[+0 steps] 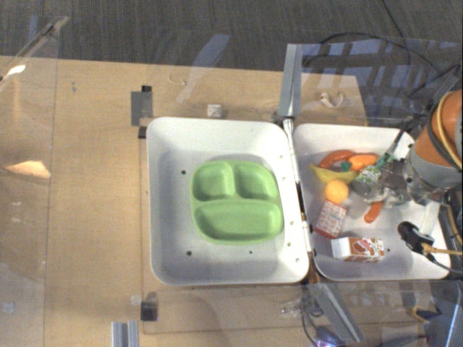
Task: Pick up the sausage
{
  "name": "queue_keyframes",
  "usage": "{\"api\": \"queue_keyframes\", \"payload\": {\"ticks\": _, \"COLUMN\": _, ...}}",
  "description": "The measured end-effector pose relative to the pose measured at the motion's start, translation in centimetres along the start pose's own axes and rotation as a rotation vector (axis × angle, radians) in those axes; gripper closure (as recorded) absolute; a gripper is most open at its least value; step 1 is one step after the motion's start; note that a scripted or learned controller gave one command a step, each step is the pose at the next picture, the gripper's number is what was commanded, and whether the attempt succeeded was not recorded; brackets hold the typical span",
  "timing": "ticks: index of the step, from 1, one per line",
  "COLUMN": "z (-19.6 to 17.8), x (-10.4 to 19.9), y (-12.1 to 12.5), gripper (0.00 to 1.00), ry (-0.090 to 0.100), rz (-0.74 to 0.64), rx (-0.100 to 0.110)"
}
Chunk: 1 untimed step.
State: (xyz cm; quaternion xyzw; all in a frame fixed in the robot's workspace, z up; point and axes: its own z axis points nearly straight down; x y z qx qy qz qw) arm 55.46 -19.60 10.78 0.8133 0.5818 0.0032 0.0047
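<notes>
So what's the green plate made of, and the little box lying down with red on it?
The green divided plate looks like smooth matte plastic: one even color, rounded molded compartments. The small carton seems to be printed cardboard, with flat faces and sharp folded edges, though it could be a plastic toy.

We see a reddish-orange sausage, long and curved, lying on its side near the back of the right-hand white bin, partly covered by neighbouring items.
</notes>
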Motion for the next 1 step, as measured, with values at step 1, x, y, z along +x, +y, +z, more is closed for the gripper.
{"api": "queue_keyframes", "payload": {"ticks": 1, "z": -6.2, "x": 4.98, "y": 8.91, "gripper": 1.0, "ry": 0.0, "rz": -0.074, "rx": 0.006}}
